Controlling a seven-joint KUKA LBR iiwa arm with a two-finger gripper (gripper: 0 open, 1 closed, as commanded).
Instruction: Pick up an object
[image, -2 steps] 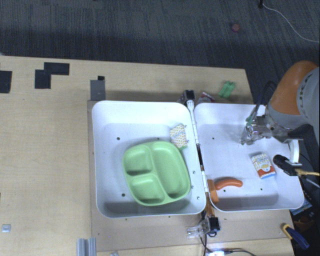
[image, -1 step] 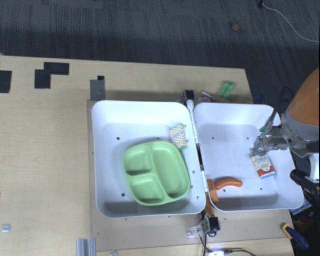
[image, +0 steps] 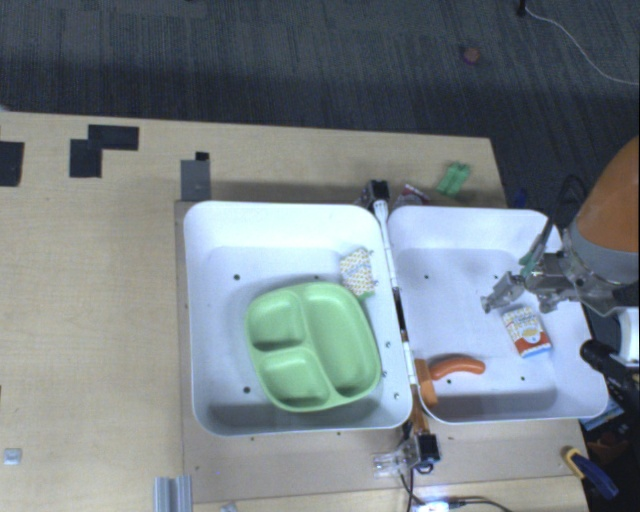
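Gripper (image: 503, 293) open, nothing held, just left of carton (image: 526, 331); it's light & crushable, so you'd pinch its flat sides

The grey arm with its orange band reached in from the right, its end effector (image: 503, 293) pointing leftward and down.

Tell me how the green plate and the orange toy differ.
The green plate lies in the left bin; the orange toy lies in the right bin. The green plate is broad, flat and split into compartments; the orange toy is small, slim and curved. Both rest loose near their bins' front, apart from the hand.
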